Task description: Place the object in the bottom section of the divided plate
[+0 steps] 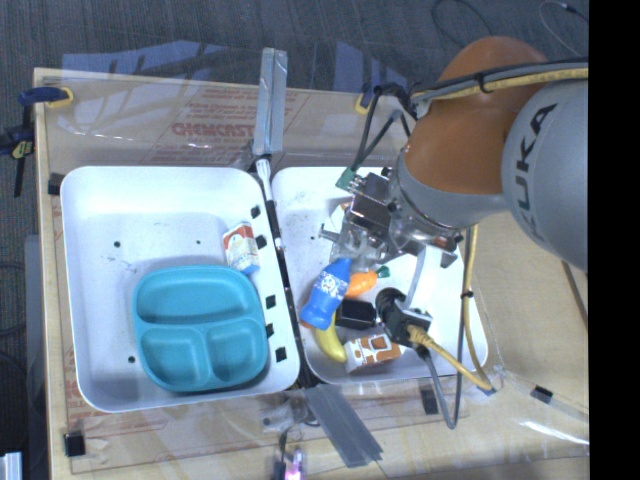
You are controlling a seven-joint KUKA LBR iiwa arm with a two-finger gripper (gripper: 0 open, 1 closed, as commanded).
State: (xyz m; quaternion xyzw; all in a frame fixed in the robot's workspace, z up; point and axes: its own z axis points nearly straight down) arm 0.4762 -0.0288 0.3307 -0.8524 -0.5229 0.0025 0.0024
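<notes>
Landmark: the divided plate [200,326], teal, lying in the left bin [100,208]; every place below is given from it.
Arm: reaches in from the right of the plate, over the right bin [300,193].
Gripper: the gripper [365,253] hangs well to the right of the plate, above a pile of objects; whether it is open or closed I cannot tell, as the wrist hides it.
Likely object: possibly the blue bottle [325,295], right of the plate, just under the gripper; nothing is visibly held.
Neighbours: an orange piece [362,282], a banana [330,345] and a brown carton [372,349] crowd the bottle.
Stray item: a small packet [239,247] lies just above the plate's upper right corner.
Risk: the clutter could make the grasp slip or drag a neighbour along.
Risk: the plate's lower sections are small, so a release could land on a divider.
</notes>
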